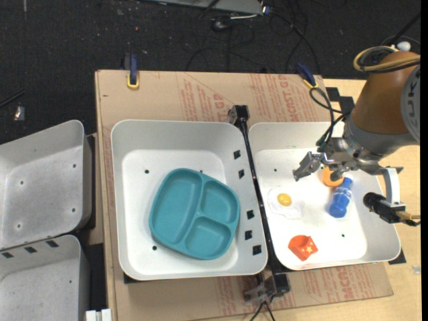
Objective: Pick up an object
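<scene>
The cardboard sheet (200,89) under both bins has red printing on it, but it's reversed and at an angle, so I can't read it properly. The left bin (127,179) has a teal divided plate (194,212) sitting in the middle with a fair bit of white floor around it. The right bin (384,246) is busier: a fried egg toy (284,200) near the centre, a red piece (302,247) towards the front edge, a blue bottle (340,200) and an orange thing (331,178) just beside it, partly under the arm. The tool (313,166) hangs over the back of the right bin, fingers spread apart, nothing between them. The front right corner of that bin is open floor.
</scene>
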`<act>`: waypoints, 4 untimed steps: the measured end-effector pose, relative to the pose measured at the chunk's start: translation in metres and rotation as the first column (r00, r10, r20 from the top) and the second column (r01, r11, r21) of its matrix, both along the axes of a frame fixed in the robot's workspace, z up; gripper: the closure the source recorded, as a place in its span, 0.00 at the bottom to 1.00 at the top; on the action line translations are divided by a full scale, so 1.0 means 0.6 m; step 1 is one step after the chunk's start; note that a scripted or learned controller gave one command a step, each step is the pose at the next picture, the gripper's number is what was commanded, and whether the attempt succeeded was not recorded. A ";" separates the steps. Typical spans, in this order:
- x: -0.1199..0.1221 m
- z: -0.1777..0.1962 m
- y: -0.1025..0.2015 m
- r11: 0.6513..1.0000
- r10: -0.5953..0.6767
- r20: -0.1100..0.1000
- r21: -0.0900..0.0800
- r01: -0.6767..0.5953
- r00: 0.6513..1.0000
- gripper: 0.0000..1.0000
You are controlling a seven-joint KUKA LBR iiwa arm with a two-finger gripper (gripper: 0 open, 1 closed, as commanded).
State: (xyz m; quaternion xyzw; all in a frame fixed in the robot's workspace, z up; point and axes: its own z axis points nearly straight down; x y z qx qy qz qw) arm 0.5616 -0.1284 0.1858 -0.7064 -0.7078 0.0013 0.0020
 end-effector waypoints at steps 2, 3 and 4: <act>-0.001 -0.160 0.004 1.000 -0.004 0.003 0.000 0.004 1.000 0.00; 0.002 -0.137 0.004 1.000 -0.005 0.008 0.000 0.005 1.000 1.00; -0.011 -0.048 -0.006 1.000 -0.005 0.009 -0.002 0.005 1.000 1.00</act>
